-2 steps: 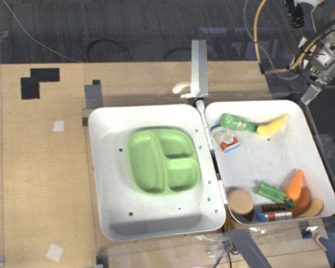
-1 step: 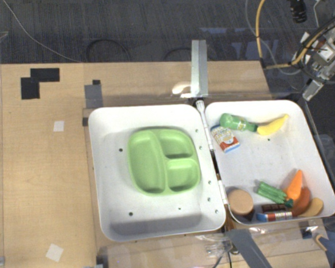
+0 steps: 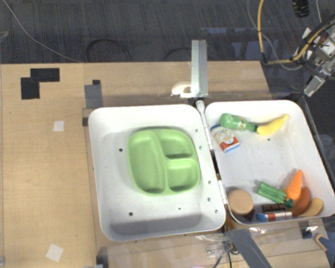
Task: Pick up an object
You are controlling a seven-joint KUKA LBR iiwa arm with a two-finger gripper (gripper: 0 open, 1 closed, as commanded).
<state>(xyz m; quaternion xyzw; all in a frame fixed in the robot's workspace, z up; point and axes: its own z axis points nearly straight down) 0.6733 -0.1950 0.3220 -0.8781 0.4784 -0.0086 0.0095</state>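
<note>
- Left bin (image 3: 109, 163): one green divided tray (image 3: 162, 160), three compartments, lying flat near the centre.
- Right bin (image 3: 306, 149), far edge: one green bottle (image 3: 235, 122) on its side, long axis running left-right, touching one yellow banana (image 3: 271, 125) whose far tip angles up to the right.
- Just nearer than the bottle: one small red-white-blue carton (image 3: 225, 138), tilted.
- Right bin, near edge: one round tan-lidded tub (image 3: 240, 201) in the near-left corner; one green stick-shaped item (image 3: 273, 192), long axis slanting down to the right; one orange carrot (image 3: 295, 185), tip pointing away and right; one marker-like piece (image 3: 274, 214) lying left-right; one brown rounded item (image 3: 308, 205) in the corner.
- My gripper (image 3: 322, 62) sits at the upper right, beyond the right bin's far-right corner, well apart from every object; the banana lies closest, down and left of it.
- I cannot tell from here how it is set; nothing visible in it.
</note>
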